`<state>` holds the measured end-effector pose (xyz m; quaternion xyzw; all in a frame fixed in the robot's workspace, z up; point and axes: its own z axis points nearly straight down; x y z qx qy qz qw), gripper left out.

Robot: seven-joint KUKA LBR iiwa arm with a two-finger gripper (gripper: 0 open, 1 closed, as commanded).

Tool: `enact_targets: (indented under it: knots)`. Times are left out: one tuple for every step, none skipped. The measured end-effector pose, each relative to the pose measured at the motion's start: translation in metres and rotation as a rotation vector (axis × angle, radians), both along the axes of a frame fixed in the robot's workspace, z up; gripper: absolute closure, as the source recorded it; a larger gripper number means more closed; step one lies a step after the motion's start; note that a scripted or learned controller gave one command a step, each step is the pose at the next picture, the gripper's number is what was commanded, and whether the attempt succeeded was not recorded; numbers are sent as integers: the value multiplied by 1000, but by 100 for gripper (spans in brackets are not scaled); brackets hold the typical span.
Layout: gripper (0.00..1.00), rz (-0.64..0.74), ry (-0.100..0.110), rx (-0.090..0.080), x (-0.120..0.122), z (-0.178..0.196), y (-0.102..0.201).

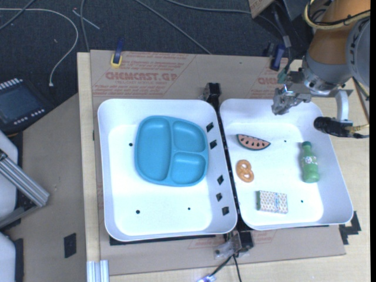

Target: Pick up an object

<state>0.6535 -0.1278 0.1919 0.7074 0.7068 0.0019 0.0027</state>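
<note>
tool (284, 106) hangs over right bin (335, 213)

Two white bins side by side on a bench. The left bin (117, 175) holds a blue divided plate (171, 150), lying flat in its upper half. The right bin (335, 198) holds four items, all apart from one another: a watermelon slice (253, 141) at upper left, a pretzel (245, 171) just below it, a patterned packet (272, 201) toward the lower middle, and a green bottle (309, 162) lying at right. The gripper (284, 106) hangs over the right bin's upper edge, at upper right of the frame, with nothing between its fingers. The arm (335, 28) enters from the upper right corner.
</note>
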Motion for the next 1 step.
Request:
enact_targets:
  knots:
    - [100, 1, 3, 1, 1, 22, 0]
